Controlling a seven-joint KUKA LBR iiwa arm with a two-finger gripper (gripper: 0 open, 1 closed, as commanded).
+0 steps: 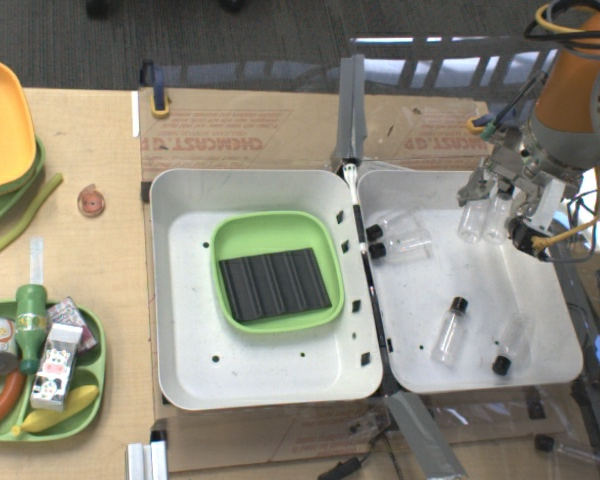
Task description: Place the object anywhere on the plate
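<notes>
Because it hangs over the right white bin's (570, 353) far edge, the claw (485, 208) seems poised above clear plastic vials (450, 328); its grip I cannot tell.

The two white bins (180, 368) are looking like smooth moulded plastic with a soft sheen. In the left bin, the green plate (230, 233) is showing as matt plastic, and the dark ribbed slab (275, 285) lying on it is appearing matt and grooved, perhaps rubber or plastic. In the right bin, the small vials (448, 330) are reading as clear glossy plastic or glass with black caps. Beyond the bins, the cardboard sheet (240, 133) is looking brown, papery and dull. The bench top (90, 258) on the left is showing a pale, smooth wood-like finish. The arm's orange band (580, 93) is gleaming like glossy plastic.
</notes>
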